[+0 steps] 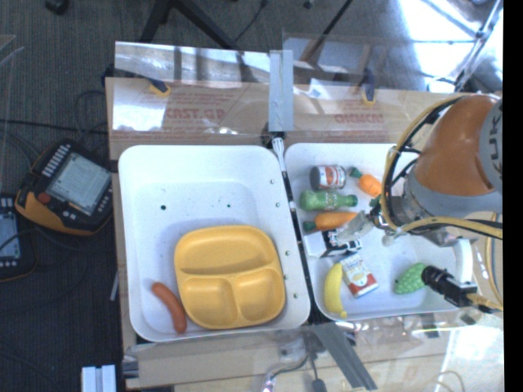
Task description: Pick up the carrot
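Arm poised over the right bin, gripper low beside the carrot.

Camera view: the carrot (335, 218) lies crosswise in the right bin (409, 300), just below the green bottle (325, 200) and the can (329, 176). The gripper (350, 233) sits just under it, apparently lined up for a grab; whether it is released or clenched I cannot tell. Room is tight: the banana (333, 289) and small carton (358, 274) crowd below, the bin's dividing wall is near on the left. The yellow tray (230, 276) and sausage (168, 306) fill the left bin (163, 186).
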`<state>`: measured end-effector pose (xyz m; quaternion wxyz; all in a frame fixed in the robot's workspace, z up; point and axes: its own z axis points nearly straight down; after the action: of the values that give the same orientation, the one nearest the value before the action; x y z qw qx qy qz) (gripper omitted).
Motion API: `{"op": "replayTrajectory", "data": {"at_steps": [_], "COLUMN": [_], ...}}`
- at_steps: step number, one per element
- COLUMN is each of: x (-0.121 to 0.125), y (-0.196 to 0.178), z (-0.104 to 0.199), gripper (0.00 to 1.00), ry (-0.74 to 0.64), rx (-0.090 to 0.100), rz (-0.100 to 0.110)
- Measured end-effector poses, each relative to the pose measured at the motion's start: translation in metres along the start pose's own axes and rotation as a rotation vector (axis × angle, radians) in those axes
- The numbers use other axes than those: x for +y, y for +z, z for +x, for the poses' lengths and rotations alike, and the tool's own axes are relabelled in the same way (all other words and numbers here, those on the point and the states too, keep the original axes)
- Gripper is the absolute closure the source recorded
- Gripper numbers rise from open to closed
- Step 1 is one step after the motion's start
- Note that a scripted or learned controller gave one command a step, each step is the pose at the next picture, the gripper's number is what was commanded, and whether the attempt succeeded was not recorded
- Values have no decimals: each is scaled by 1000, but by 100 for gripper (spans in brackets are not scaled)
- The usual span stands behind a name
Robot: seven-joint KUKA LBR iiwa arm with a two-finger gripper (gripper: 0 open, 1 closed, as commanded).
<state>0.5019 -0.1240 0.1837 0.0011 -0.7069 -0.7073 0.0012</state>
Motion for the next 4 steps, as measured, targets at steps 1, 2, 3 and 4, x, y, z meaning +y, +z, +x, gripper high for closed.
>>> {"op": "replayTrajectory", "data": {"at_steps": [1, 2, 3, 4], "x": [71, 71, 71, 126], "y": [91, 81, 81, 92], "z": [-21, -22, -22, -18], "gripper": [0, 100, 0, 0], "ry": [-88, -87, -87, -90], "rx": [-6, -6, -6, -5], "rz": [-20, -22, -22, -17]}}
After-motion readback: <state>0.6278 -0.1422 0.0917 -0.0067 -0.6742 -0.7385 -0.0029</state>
